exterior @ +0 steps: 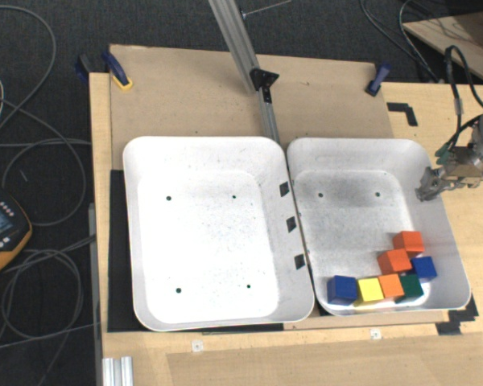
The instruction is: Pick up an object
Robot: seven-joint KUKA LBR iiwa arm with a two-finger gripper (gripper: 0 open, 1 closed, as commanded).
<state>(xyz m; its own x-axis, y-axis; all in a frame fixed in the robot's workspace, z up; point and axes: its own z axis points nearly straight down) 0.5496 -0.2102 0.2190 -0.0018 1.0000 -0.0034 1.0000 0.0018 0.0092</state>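
Approach step: gripper, closure indeterminate, nothing visibly held, at right bin far-right rim; next, descend onto near-right blocks.

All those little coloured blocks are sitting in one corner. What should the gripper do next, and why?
Probably it should travel toward the near corner of the right bin and stop above the blocks. The gripper sits at that bin's far right rim, holding nothing and apart from the cluster. The topmost orange block, at the cluster's edge, looks the easiest to reach.
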